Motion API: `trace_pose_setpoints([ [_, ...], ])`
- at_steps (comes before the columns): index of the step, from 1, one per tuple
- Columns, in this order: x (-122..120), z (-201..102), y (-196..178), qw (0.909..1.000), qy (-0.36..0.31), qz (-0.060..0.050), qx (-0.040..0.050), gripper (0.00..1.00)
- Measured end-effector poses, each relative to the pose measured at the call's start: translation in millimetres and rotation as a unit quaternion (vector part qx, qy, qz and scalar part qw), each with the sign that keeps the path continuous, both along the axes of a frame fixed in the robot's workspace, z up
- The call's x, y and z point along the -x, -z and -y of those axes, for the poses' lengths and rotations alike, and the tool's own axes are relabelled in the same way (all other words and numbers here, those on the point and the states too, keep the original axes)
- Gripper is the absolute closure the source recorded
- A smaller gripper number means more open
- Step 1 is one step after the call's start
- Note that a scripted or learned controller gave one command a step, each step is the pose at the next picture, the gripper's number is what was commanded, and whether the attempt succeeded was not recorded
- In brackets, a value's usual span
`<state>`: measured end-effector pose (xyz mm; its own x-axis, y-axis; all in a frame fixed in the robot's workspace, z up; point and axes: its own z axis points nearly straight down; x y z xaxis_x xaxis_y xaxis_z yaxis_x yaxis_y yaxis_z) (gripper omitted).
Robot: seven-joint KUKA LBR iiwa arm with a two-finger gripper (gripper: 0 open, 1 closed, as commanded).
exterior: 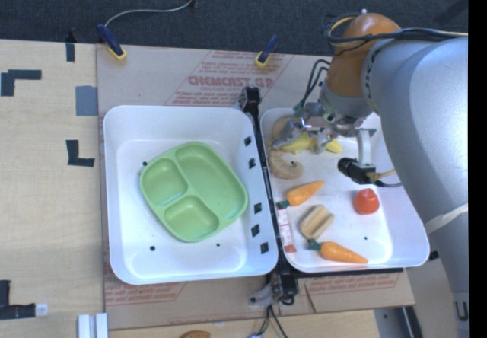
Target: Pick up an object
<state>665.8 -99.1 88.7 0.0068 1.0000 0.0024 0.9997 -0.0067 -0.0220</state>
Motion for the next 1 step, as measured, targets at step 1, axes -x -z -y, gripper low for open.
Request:
trace_pose_setpoints([
  [1,0.2,1.4,1.2,1.0000,-0.001,0.000,-0.0020,0.00],
])
